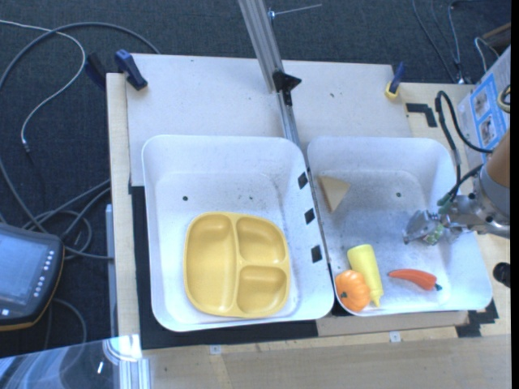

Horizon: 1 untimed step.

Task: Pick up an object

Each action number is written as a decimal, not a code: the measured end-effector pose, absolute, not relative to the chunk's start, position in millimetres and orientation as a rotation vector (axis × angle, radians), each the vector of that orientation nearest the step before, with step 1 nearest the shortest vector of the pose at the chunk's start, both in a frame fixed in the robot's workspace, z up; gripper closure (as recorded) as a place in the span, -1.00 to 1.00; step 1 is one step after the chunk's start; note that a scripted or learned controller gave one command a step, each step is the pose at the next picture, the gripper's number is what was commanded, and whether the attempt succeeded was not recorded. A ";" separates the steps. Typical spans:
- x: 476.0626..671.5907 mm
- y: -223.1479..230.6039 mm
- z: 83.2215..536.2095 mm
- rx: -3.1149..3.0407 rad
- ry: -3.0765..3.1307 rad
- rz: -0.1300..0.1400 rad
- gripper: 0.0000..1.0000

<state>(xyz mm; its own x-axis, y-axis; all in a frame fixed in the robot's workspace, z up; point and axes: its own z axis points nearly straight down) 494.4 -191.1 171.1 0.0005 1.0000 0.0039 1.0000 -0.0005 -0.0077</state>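
The claw (422, 229) hangs low in the right bin (422, 156), near its right wall (I cannot tell its opening). A carrot (413, 279) lies just below; bare floor spreads leftward.

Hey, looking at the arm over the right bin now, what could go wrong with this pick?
1. The gripper sits over bare floor of the right bin; closing here would likely catch nothing.
2. The yellow bottle and the orange pumpkin touch near the bin's front rim, so going for one may shove the other.
3. The red pepper lies low and thin; it could slip away.
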 end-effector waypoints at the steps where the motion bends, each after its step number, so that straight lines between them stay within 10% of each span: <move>1: 493.3 -196.4 109.4 -2.217 -2.214 0.004 -1.00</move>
